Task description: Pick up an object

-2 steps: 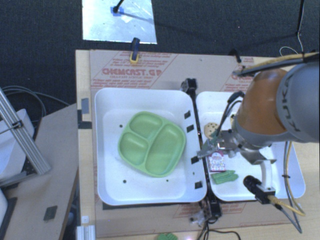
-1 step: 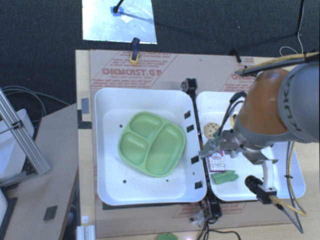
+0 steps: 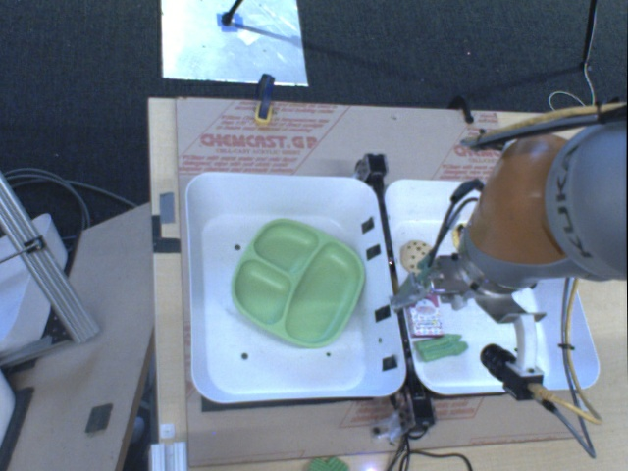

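My gripper (image 3: 420, 290) hangs low over the left part of the right bin (image 3: 579, 361), at the end of the grey arm with its orange band (image 3: 515, 199). Directly below it lies a small pink and white packet (image 3: 427, 319). A green pod-shaped toy (image 3: 440, 347) rests just in front of the packet. A round speckled cookie (image 3: 414, 254) lies behind the gripper, near the bin's left wall. The arm hides much of the right bin's floor.
The left bin (image 3: 211, 361) holds a green divided plate (image 3: 298, 282) near its middle. A black clamped divider (image 3: 388, 283) runs between the two bins. Cables (image 3: 559, 405) and a black fitting trail at the right bin's front edge.
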`<state>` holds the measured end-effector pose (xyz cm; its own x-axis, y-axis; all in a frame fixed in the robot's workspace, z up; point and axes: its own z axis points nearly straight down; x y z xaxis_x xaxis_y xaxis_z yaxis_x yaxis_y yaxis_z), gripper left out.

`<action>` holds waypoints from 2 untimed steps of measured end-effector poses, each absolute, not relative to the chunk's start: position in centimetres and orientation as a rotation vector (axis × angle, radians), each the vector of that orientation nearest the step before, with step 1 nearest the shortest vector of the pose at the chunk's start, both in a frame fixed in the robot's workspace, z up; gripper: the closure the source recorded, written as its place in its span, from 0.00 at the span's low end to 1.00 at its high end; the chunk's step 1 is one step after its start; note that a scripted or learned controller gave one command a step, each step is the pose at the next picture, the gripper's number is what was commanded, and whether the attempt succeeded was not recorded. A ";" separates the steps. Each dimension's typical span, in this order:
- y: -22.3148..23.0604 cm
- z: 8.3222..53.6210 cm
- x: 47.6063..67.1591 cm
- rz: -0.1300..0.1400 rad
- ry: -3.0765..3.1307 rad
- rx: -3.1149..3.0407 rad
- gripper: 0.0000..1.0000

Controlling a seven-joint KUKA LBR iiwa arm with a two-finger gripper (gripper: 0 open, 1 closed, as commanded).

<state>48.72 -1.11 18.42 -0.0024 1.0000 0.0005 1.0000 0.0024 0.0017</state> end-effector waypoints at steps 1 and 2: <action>-1.1 18.4 48.7 0.002 2.224 2.218 0.00; -1.1 18.4 48.7 0.002 2.224 2.218 0.00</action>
<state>48.71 -1.11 18.42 -0.0024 1.0000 0.0005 1.0000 0.0024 0.0016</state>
